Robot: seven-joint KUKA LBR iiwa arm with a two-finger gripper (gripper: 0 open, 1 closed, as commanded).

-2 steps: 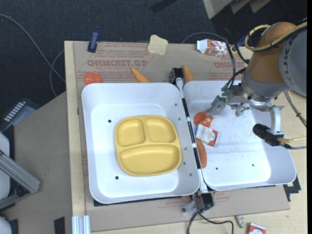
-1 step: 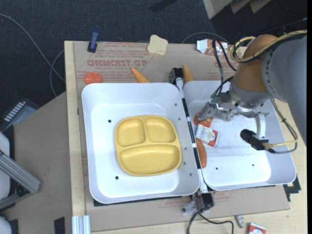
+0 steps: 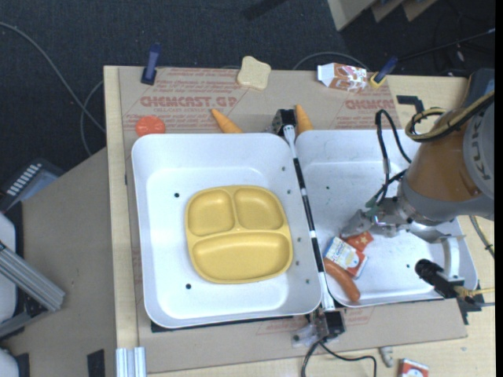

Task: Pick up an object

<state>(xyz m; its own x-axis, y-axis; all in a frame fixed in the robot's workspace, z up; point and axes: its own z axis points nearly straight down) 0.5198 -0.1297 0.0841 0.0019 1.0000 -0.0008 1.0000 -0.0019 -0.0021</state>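
In the right bin, the hand hangs just above a small white-and-orange packet beside an orange sausage-shaped toy, its finger spread impossible to tell, while a yellow divided tray fills the left bin.

The left bin is largely taken by a yellow divided plate at its middle, leaving open floor along the rim. In the right bin, the far half lies open; the near left corner is crowded by a small carton and an orange sausage-like piece, with the arm overhanging the right side.
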